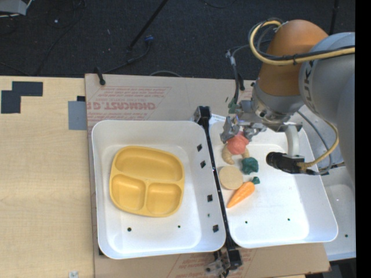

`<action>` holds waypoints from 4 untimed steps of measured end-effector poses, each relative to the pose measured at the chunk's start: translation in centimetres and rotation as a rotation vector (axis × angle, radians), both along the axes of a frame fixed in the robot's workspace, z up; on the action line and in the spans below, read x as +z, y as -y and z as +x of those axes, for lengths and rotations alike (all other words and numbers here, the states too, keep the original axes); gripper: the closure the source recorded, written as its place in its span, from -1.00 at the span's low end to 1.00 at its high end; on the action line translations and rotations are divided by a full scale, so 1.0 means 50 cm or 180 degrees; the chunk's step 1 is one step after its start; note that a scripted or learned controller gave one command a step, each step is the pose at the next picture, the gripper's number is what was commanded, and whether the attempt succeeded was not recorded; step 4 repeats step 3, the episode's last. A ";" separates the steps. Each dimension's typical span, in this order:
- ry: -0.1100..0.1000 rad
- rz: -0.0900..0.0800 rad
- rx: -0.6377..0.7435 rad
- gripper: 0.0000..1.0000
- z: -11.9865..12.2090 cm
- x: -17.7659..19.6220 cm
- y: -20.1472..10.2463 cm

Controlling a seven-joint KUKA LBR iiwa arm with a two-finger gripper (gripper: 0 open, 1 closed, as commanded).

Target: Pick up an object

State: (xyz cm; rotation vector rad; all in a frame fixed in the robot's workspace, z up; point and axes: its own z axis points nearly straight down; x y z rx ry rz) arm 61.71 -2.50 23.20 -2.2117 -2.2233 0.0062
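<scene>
Pincer above pink toy, right bin

You've got four items clustered at the right bin's left side: pink piece, tan disc, dark green piece, carrot lying diagonally.

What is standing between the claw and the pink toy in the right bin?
Nothing visible. The claw hangs directly over the pink toy at the top of the cluster; the beige disc, green piece and carrot lie below it.
</scene>
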 end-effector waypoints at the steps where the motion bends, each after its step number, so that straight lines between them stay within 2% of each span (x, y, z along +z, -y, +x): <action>1: -0.0002 0.0000 0.0001 1.00 0.014 0.004 -0.090; 2: -0.0006 -0.0003 0.0001 1.00 0.035 -0.030 -0.195; 3: -0.0004 -0.0009 -0.0005 -1.00 0.035 -0.027 -0.191; 4: -0.0004 -0.0009 -0.0005 -1.00 0.035 -0.027 -0.191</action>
